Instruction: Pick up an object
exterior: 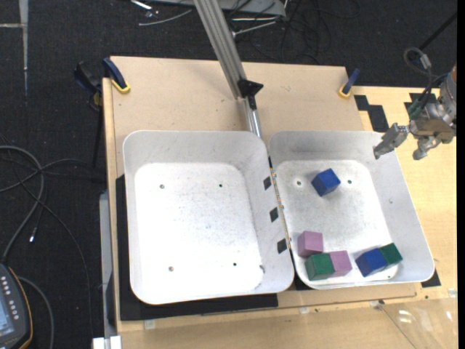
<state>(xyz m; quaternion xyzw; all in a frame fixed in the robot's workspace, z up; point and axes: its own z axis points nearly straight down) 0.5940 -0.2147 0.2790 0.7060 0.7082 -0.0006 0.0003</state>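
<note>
The claw (406,142) hangs spread and holding nothing above the far right rim of the right bin (407,217), well off from every block, while the left bin (138,195) sits beside it on the worktop (182,93). The easiest target looks like the lone blue cube (325,181) near the bin's middle. The pink cube (311,243), green cube (319,266), second pink cube (340,262), second blue cube (371,261) and small green cube (391,253) crowd the near edge, so a descent there could jam a finger onto a neighbour or nudge the pile instead of gripping.
</note>
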